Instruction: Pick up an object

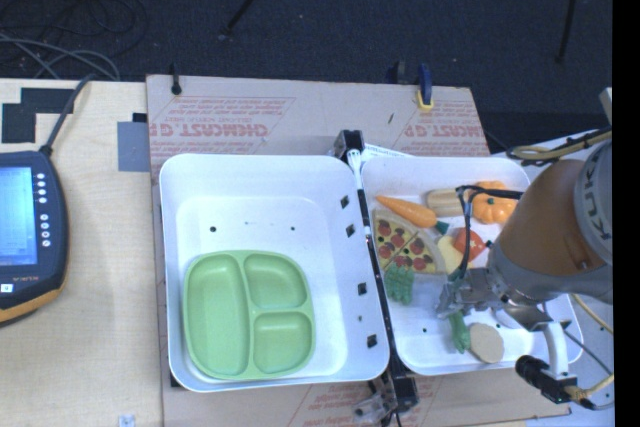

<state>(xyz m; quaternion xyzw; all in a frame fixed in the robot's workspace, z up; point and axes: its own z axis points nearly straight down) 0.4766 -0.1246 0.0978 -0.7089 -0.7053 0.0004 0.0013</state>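
The arm's bulk hides the right bin's [470,177] far side, covering part of the toy food — carrot [405,210], pizza slice [405,248], green piece [400,286] stay visible. The gripper [462,298] sits low among them near a tan disc [487,343]; how it stands I cannot tell. The left bin [255,180] holds a green divided plate [248,315] — bare floor behind it.

Light wood bench [80,335] is carrying a brown cardboard sheet [300,120] w/ red print. On the sheet 2 white bins are sitting side by side, touching: left bin [200,185], right bin [420,360]. Left of the sheet, a control pendant [25,230] w/ screen is lying on the bench.
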